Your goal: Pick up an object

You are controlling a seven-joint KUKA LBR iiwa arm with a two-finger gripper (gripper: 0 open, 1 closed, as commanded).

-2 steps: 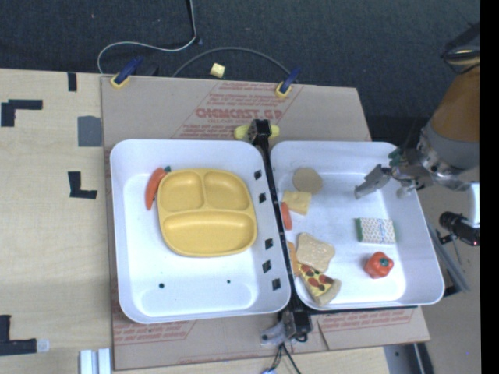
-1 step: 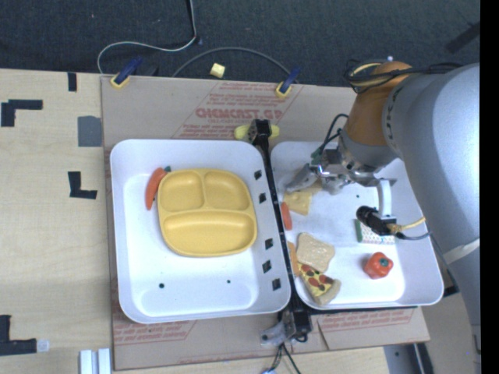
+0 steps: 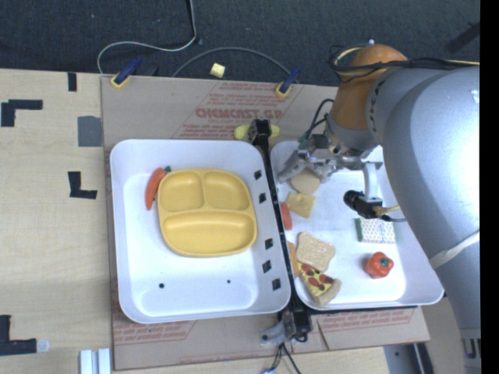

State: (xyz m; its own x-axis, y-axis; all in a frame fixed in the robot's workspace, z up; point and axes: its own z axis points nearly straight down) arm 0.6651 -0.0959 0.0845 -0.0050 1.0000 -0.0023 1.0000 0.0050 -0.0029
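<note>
My gripper point(image 3: 301, 164) hangs low over the back left corner of the right bin point(image 3: 413, 287), just above a pale cheese wedge point(image 3: 306, 183). Nothing shows as held. A second pale yellow block point(image 3: 301, 204) lies just in front of that wedge. Nearer the front lie a slice of toast point(image 3: 315, 249) and a pizza slice point(image 3: 320, 284). A red tomato point(image 3: 378, 264) and a green-checked white pad point(image 3: 376, 230) sit on the right side of that bin.
The left bin point(image 3: 132, 287) holds a yellow divided plate point(image 3: 207, 211) and an orange carrot point(image 3: 154, 187) beside its left edge. A small orange piece point(image 3: 287, 216) rests against the right bin's left wall. The grey arm point(image 3: 437, 154) covers the right bin's back right.
</note>
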